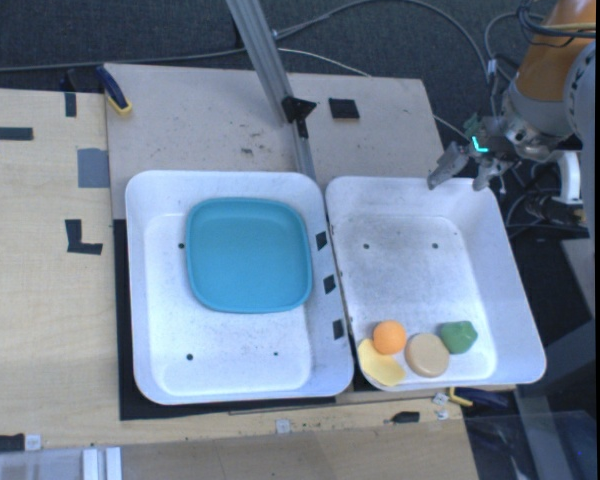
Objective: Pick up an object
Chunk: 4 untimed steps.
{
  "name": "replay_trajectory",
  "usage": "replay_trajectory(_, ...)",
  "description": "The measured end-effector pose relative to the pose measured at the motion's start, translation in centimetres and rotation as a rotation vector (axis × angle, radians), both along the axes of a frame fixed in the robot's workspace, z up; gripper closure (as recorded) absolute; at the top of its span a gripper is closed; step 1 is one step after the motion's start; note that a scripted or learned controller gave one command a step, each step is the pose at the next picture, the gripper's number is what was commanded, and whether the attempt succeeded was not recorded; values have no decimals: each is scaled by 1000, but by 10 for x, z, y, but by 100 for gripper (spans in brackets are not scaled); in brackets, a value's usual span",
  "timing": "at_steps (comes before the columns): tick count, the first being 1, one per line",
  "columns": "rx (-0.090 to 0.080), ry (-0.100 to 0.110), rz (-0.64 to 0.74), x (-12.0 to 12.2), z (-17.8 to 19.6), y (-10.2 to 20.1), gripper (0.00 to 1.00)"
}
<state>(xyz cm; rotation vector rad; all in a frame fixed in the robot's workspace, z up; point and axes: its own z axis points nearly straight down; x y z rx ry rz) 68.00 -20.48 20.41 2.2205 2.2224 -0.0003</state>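
Blue plate (248,254) — square, smooth, rounded corners.

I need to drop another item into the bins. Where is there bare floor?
Right bin: bare from its far wall down to the cluster along the near wall: orange ball, tan disc, green piece, yellow piece. Left bin: bare strip nearer than the blue plate.

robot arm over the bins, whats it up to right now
The robot arm's claw hangs above the far right corner of the right bin, with nothing between its fingers. The pickable things sit clustered at that bin's near edge: an orange ball, a tan round piece, a green piece and a yellow piece. The left bin holds a blue plate. No pick has happened yet.
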Motion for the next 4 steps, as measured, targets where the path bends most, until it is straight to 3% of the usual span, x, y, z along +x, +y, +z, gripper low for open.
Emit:
replay_trajectory(1, 0, 0, 0, 0, 0, 0, 0)
replay_trajectory(3, 1, 6, 0, -7, -113, 7, 0)
replay_trajectory(4, 0, 1, 0, -7, -116, 8, 0)
